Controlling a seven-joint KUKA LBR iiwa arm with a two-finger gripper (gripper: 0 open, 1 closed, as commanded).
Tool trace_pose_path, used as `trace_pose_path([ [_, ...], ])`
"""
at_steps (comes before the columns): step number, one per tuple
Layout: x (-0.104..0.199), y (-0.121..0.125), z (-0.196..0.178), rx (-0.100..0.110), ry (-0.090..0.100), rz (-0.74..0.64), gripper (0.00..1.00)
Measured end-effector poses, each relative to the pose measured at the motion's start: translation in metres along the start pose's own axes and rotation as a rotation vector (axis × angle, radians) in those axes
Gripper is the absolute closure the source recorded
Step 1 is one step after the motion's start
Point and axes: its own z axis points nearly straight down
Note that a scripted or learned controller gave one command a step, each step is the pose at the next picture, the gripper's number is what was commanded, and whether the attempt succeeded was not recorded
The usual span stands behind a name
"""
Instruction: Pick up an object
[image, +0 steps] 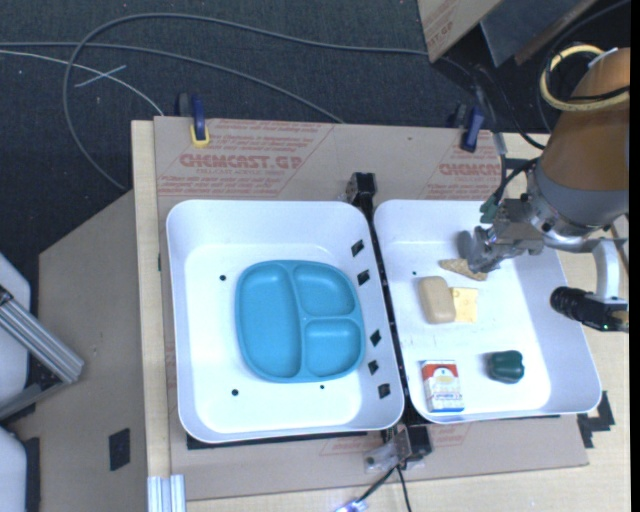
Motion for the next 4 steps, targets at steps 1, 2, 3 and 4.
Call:
trace_pose_path([
  [1,0.041,0.020,0.013,0.002,-0.001,0.002,1.00],
  [2,0.094,0.040,0.025,0.002,0.000,0.001,1.00],
  [3,0.134,0.059,0.026,0.001,0.000,0.002,1.00],
  [4,0.170,0.089,0.033,0.001,0.000,0.003,1.00],
])
